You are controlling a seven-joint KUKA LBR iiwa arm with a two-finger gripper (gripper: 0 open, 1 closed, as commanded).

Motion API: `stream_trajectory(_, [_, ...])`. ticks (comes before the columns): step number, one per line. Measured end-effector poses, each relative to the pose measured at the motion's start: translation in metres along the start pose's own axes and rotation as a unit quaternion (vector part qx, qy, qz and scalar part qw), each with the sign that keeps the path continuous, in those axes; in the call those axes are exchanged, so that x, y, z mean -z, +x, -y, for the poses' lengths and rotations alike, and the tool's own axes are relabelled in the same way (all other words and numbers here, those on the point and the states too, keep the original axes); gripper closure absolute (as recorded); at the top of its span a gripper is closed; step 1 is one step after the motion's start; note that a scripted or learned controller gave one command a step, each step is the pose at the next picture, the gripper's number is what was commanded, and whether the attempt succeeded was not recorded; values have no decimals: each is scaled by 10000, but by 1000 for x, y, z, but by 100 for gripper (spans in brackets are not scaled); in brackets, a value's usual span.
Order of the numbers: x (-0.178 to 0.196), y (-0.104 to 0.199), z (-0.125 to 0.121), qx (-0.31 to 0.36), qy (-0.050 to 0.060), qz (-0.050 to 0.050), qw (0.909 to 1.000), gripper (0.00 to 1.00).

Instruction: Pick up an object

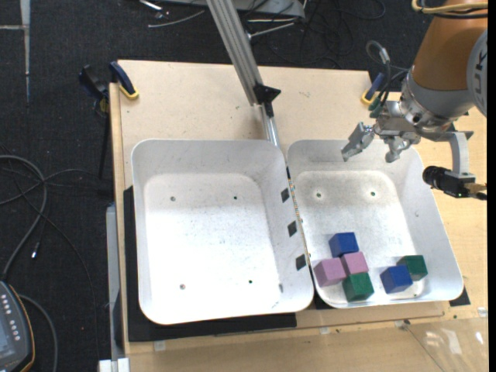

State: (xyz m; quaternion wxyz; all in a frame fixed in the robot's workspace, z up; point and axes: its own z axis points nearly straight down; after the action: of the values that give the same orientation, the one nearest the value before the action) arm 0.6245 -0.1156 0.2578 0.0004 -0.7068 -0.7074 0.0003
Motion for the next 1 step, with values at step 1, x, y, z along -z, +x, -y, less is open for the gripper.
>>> stream_trajectory(1, [-121, -20, 49, -20, 42, -4, 10000, 0])
